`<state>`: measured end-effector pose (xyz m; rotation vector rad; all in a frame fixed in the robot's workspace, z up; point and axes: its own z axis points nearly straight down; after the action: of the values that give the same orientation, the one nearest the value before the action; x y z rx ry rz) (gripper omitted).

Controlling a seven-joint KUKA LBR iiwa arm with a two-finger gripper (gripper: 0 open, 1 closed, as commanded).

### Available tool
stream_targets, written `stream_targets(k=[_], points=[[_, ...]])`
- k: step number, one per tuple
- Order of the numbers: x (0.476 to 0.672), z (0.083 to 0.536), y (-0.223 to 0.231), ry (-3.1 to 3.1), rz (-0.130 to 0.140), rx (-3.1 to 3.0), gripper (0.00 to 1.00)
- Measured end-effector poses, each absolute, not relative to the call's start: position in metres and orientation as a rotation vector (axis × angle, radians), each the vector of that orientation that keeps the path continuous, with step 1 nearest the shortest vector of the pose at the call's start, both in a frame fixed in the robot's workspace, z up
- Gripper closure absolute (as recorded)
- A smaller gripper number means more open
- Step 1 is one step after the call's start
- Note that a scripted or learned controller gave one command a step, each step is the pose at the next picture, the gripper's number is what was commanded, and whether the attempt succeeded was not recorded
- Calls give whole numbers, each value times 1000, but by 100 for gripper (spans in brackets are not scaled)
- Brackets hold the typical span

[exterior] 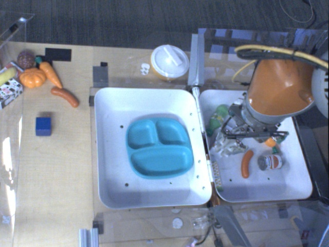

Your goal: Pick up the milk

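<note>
Nearest the lens rises the arm (pixel 280 86), its orange band covering the far right corner of the right bin (pixel 304 185). Below the band the gripper (pixel 234 138) hangs over the left half of that bin, near the wall it shares with the left bin (pixel 105 138). Whether the gripper is released or clenched cannot be told, since its dark metalwork blurs together. Just under it, on the bin floor, lies a pale, glassy item that seems to be the milk (pixel 226 148); its outline is too blurred to be sure, and nothing shows it being grasped. A green item (pixel 220 113) sits beyond the gripper, towards the bin's far left corner. An orange sausage (pixel 245 164) lies lengthwise near the middle of the bin, and just to its right is a small can (pixel 270 162) on its side, with a small orange piece (pixel 272 143) just beyond the can. In the left bin a blue divided tray (pixel 160 147) rests at the centre. On the bench (pixel 56 189), beyond the left bin's far right corner, stands a yellow bowl with a white lid (pixel 169 62). Towards the bench's left edge are a blue cube (pixel 43 126), a second sausage (pixel 65 96), a carrot (pixel 50 73) and a pumpkin (pixel 32 78) touching it.
</note>
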<state>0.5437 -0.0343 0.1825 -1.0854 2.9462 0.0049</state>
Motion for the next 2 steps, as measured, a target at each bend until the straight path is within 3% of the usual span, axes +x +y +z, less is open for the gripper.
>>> stream_targets(k=[1,2], points=[[543,202,-30,3008,4,-892,100],[593,214,-33,3012,2,-875,100]])
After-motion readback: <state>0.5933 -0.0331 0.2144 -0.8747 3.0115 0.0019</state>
